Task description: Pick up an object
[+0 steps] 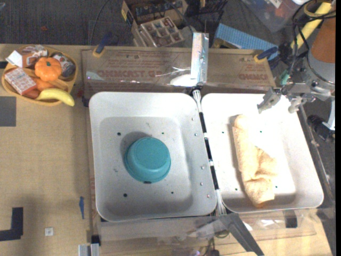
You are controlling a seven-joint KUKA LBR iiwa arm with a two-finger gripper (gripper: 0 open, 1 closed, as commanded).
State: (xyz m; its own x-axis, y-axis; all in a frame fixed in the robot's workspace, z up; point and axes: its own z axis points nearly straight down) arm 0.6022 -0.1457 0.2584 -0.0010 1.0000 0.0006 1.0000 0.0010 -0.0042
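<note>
Camera view: gripper [278,101] hangs over right bin's [314,196] far right corner, fingers spread wide, nothing between them. Crumpled cream-coloured cloth [253,161] lies along middle of right bin, stretching from far end toward near edge, apart from gripper. Teal upturned bowl [148,159] sits mid left bin [106,116]. Basket of toy food [37,79] at bench's far left corner.
</note>
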